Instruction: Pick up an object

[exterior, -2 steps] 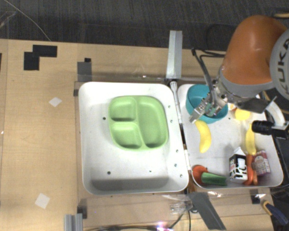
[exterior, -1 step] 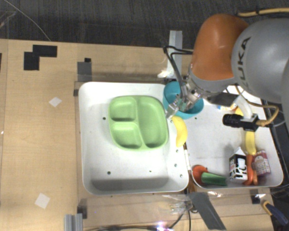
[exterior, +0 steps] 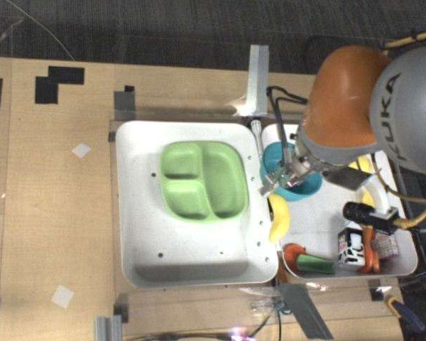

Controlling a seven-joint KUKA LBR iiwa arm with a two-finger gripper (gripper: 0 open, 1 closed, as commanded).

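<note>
Wooden bench (exterior: 50,212) under two white bins (exterior: 138,261)

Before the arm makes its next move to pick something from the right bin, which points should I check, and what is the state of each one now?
1. Gripper is over the right bin: ok.
2. Gripper is above a target: ok, it sits over the blue bowl.
3. Something is between the fingers: cannot tell, the wrist hides them.
4. Banana is clear of the gripper: ok, it lies apart, nearer the camera.
5. Green divided plate is out of the way: ok, it is in the left bin.
6. Arm blocks the view of the bin's far side: not ok.
</note>
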